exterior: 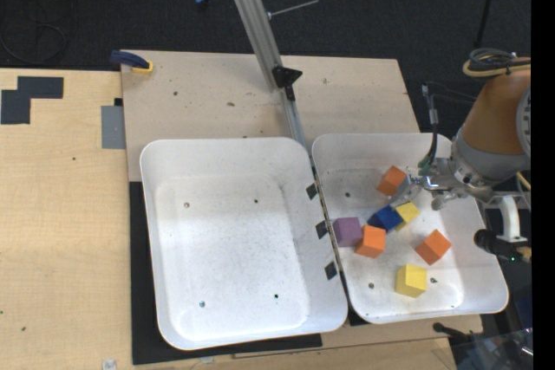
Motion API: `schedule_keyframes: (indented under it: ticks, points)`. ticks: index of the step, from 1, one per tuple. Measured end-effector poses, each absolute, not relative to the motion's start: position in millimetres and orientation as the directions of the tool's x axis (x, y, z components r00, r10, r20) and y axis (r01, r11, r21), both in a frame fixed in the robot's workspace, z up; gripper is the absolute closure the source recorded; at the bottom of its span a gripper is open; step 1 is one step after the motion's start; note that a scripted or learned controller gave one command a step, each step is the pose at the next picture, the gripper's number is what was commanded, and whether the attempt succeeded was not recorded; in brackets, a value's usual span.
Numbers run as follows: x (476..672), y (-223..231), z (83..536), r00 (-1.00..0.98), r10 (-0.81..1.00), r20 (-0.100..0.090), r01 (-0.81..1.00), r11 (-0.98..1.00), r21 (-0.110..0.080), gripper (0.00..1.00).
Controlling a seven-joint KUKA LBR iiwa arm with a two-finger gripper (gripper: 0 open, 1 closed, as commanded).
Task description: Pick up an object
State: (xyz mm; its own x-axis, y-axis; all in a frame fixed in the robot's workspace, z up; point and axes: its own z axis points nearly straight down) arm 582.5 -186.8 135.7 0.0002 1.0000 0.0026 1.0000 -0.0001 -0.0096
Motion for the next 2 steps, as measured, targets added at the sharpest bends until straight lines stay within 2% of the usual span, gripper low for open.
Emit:
schedule_keyframes:
  ticks: [1, 2]
  points:
    - [583.9, -188.0, 113.4, 0.001, 1.0, -0.001, 1.0, -0.001, 0.001, 0.0]
    - [582.0, -189.0, 119.9, 0.007, 1.0, 0.002, 1.0, -0.007, -0.005, 1.0]
